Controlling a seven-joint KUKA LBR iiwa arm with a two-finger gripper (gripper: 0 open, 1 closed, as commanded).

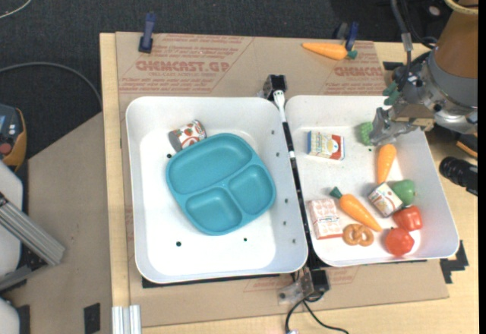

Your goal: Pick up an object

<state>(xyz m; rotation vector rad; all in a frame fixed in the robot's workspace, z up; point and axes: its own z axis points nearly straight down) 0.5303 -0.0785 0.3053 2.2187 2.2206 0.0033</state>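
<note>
My gripper hangs low over the far part of the right bin, reaching in from the right. A small green object lies right against its left side; I cannot see whether it is held. Just below the gripper lies an orange carrot. A small white and blue carton sits to the left. Nearer the front lie a second carrot, a small can, a green vegetable, two red pieces, a pretzel and a pink box.
The left bin holds a teal divided plate and a small can at its far edge. Another carrot lies on the bench behind the right bin, beside a blue clamp. A second clamp is at far left.
</note>
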